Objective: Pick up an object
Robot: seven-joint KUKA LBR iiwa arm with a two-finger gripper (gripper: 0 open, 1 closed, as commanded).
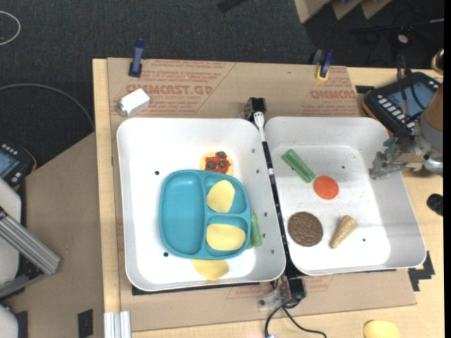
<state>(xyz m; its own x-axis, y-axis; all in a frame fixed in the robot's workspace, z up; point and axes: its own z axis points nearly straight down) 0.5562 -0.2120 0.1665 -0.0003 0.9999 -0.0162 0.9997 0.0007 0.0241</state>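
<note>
We see the right bin (394, 210) holding a green stick (298, 166), orange disc (325, 187), brown cookie (305, 228) and cone (343, 231). At three o'clock the tool (384, 162) hovers, grip unclear. The left bin (134, 189) holds a blue tray (182, 213).

Even, bright overhead light falls across the bench, washing the two white bins (134, 189) close to overexposure, their floors nearly featureless. Shadows are soft and short, pooling just under the blue divided tray (184, 213) and along the bin rims. The dark carpet (56, 20) beyond the bench stays dim and grainy. Focus is moderate throughout; small items look slightly soft, and printed lettering on the cardboard (169, 89) is faint but legible
</note>
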